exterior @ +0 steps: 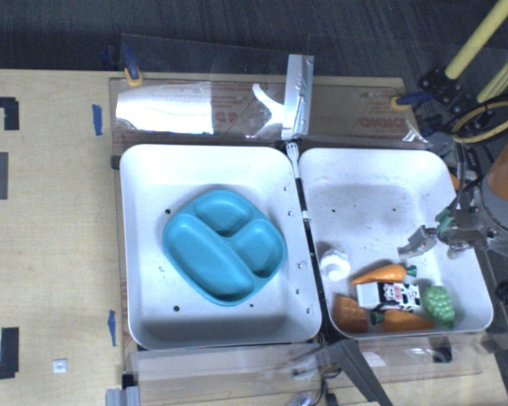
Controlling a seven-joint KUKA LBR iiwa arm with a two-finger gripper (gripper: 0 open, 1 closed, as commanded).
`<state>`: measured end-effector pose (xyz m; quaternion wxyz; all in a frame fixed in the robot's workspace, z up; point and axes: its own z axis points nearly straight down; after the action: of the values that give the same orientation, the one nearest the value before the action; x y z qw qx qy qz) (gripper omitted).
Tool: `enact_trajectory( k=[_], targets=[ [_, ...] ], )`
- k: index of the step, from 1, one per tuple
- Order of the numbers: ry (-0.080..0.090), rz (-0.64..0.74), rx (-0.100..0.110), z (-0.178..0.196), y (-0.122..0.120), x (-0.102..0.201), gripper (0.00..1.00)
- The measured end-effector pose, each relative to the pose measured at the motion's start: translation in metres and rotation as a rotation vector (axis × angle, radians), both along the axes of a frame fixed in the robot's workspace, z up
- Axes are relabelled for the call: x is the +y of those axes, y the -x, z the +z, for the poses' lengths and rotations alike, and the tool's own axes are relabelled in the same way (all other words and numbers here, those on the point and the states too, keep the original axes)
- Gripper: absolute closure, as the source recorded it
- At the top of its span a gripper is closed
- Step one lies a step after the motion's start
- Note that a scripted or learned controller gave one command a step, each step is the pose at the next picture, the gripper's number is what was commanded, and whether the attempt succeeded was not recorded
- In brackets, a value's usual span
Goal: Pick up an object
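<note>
two white bins fill the bench; end effector hovers over the right one, fingers apart.

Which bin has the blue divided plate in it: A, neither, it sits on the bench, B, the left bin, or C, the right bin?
B: the blue divided plate lies flat inside the left bin, while the right bin holds the small toys.

Toy clutter along right bin's near edge
</note>
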<state>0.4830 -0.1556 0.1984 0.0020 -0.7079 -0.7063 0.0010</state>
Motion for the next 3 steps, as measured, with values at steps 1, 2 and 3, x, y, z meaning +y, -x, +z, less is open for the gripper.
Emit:
enact_trajectory(
  k=[1,2,3],
  targets=[
    [0.005,0.160,-0.027,-0.093,-0.004,0.020,0.00],
    [0.005,0.139,-0.033,-0.096,-0.011,-0.017,0.00],
    [0.026,0.232,-0.048,-0.097,-0.026,0.020,0.00]
  ],
)
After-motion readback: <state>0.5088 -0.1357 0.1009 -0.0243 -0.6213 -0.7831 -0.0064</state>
